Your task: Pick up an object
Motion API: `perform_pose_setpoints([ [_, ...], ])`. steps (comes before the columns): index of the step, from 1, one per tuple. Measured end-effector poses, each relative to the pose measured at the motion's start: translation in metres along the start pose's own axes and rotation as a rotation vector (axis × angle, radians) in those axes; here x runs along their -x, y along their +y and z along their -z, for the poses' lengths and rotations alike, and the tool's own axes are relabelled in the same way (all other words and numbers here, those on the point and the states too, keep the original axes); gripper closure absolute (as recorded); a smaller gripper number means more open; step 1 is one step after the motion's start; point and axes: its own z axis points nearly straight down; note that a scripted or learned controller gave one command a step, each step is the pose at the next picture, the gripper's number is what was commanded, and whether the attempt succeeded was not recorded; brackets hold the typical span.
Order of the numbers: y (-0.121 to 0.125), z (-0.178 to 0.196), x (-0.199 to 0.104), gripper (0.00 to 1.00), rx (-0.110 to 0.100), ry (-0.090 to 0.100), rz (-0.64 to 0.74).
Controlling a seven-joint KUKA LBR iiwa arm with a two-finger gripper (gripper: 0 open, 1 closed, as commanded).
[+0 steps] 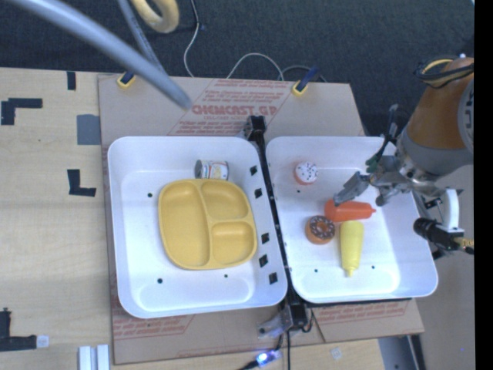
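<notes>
Gripper (368, 188), one carrot (350, 210), one donut (320, 229)

The arm (439, 126) enters from the right, with the orange band above the grey wrist. The hand (368, 190) points leftward at a low angle, its two fingers (350, 187) spread apart.

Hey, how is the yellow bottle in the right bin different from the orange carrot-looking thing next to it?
The yellow bottle is pale yellow; the orange piece is bright orange-red. The bottle lies pointing up and down in the view, its narrow tip toward the bin's near edge; the orange piece lies crosswise. The bottle looks longer and thicker. The gripper sits over the orange piece, not the bottle. Both lie flat in the right bin.
</notes>
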Motion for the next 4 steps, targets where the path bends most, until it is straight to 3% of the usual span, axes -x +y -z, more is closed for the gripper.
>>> perform_pose_setpoints([
  [1, 0.003, 0.007, 0.0, 0.0, 0.012, -0.002, 0.003],
  [2, -0.001, -0.056, -0.007, 0.0, 0.007, -0.001, 0.003],
  [3, 0.004, -0.093, -0.007, 0.0, 0.023, -0.001, 0.001],
  [4, 0.007, -0.08, -0.01, 1.0, 0.032, 0.0, 0.005],
])
